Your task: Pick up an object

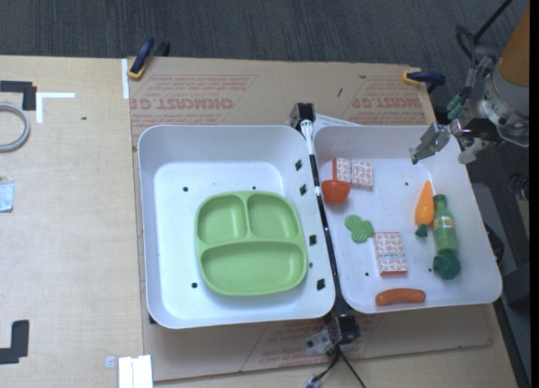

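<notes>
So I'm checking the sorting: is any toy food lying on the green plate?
No, the green plate sits bare in the left bin, while the toy food lies in the right bin.

The right bin (472,178) has open floor in its middle and upper right. Toys crowd its edges: carrot (424,202), green bottle (443,226), sausage (400,297), two boxes (353,172). The green plate (250,243) fills most of the left bin (160,209).

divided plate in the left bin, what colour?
Light green, plain with no pattern. The divided plate lies in the left bin, seen clearly in the camera view.
</notes>
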You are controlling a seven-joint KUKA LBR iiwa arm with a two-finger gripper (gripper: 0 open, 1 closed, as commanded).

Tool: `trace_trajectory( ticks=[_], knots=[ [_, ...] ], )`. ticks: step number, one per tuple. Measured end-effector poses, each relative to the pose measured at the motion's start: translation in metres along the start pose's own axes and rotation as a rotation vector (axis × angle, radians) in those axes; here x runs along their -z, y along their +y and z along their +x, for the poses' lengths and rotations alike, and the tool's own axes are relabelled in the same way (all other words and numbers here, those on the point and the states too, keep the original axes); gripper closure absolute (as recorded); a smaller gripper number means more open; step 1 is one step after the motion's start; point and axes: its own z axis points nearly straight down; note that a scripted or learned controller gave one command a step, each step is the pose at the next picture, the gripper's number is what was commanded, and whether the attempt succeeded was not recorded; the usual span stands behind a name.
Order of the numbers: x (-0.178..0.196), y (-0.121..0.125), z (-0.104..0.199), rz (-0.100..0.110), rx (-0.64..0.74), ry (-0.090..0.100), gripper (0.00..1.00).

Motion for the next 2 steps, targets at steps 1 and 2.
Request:
trace_trajectory(
  ticks=[1, 2],
  knots=[
    [-0.130, -0.006, -0.039, -0.001, 0.316, 0.001, 0.00],
    [-0.185, 0.010, -0.060, -0.001, 0.407, 0.000, 0.00]
  ],
)
